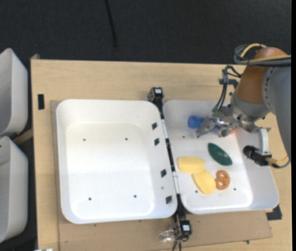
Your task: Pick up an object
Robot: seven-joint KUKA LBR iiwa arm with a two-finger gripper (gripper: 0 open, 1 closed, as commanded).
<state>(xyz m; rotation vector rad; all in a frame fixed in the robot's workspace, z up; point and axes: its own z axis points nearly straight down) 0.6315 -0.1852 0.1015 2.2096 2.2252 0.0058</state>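
Closest in, at the near edge of the desk (44,192), a small black clip (182,226) sits where the two bins meet; any marking on it is too small to read. Off the desk's left edge stand two white moulded shapes (1,93), one behind the other.

On the desk's left half, the left bin (106,161) shows a plain white floor with a few tiny dark dots. Its rounded rim runs close to the desk's left and near edges. A row of little black tabs (164,156) lines the rim it shares with the right bin (245,195).

In the right bin, a yellow oblong piece (191,164) lies just beside that shared rim. A second yellow piece (204,182) lies close against it on the side toward the desk's near edge. Toward the far edge rests a small blue object (195,122), apart from the yellow pair with bare white floor between them.

The tool (212,133) hangs just right of the blue object, its two fingers spread with nothing between them. Nearer the desk's near edge, a dark green oval piece (219,154) lies tilted. An orange pretzel-shaped ring (222,179) sits just beside the second yellow piece. Bare floor runs along this bin's right wall and into its near right corner.

The grey arm (255,93), with its orange band, reaches in over the desk's right edge.
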